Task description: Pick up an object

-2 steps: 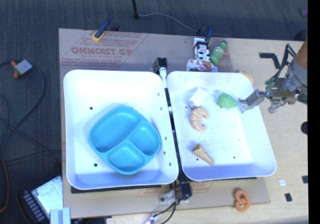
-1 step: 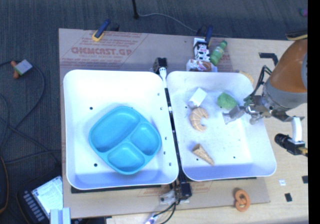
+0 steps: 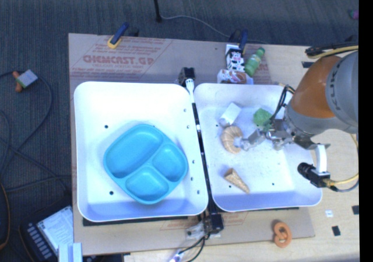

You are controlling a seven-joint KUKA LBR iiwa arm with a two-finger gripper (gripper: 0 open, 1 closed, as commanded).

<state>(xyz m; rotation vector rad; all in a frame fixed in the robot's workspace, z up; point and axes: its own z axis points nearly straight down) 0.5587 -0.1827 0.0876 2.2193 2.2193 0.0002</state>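
My gripper (image 3: 263,137) hangs low over the middle of the right bin (image 3: 303,196), open, with nothing between its fingers. Just to its left lies a tan croissant (image 3: 232,138), close to the left fingertip (image 3: 247,141). A green object (image 3: 261,117) rests right behind the gripper. A white block (image 3: 230,114) sits further back left. An ice-cream cone (image 3: 237,180) lies toward the bin's front.
The left bin (image 3: 87,97) holds a blue divided plate (image 3: 145,163). Behind the right bin stand a green bottle (image 3: 253,62) and a small carton (image 3: 234,68). An orange ring (image 3: 282,233) lies on the bench in front. The arm's orange-banded wrist (image 3: 315,94) overhangs the right bin's right side.
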